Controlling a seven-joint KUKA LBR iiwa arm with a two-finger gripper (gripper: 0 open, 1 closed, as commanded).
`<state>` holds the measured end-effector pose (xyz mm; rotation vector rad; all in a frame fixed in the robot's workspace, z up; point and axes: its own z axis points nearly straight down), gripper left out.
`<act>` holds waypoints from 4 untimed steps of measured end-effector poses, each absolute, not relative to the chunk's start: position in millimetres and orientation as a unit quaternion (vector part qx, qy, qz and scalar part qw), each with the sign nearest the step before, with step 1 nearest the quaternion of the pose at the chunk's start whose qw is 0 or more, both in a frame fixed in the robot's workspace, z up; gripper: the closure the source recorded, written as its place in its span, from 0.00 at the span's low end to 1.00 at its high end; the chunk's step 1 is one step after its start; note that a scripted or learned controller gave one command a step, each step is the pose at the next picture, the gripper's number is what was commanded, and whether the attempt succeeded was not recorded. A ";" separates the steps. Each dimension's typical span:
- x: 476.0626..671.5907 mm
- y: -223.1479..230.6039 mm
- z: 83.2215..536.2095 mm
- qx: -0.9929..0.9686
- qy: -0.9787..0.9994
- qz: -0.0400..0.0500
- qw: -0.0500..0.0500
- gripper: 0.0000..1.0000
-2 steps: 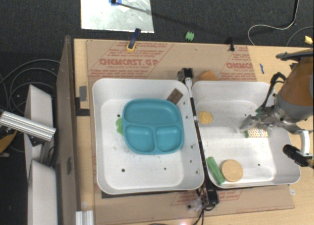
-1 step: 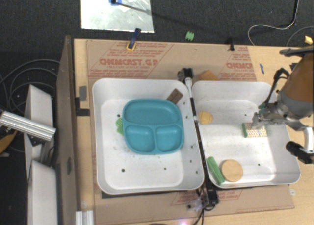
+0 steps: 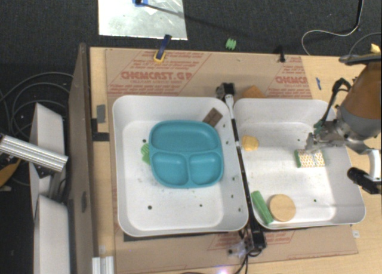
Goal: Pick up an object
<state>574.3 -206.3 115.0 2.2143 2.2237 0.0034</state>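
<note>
teal tray [image 3: 185,153], two white bins [image 3: 134,207]

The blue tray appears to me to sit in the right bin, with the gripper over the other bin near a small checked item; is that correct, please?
Not quite: the camera view shows the blue tray in the left bin, not the right one. The gripper is over the other bin, the right one, near the small checked item, as you said.

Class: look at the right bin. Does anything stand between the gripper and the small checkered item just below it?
Nothing visible does. The gripper hangs directly above the checkered item in the right bin; the yellow piece, tan disc and green stick lie well aside.
</note>
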 end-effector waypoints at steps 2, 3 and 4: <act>572.2 -206.1 115.8 0.706 0.708 0.001 0.001 0.00; 560.3 -206.4 108.2 0.707 0.708 0.000 0.000 0.00; 550.0 -206.1 123.5 0.707 0.707 0.000 0.000 0.00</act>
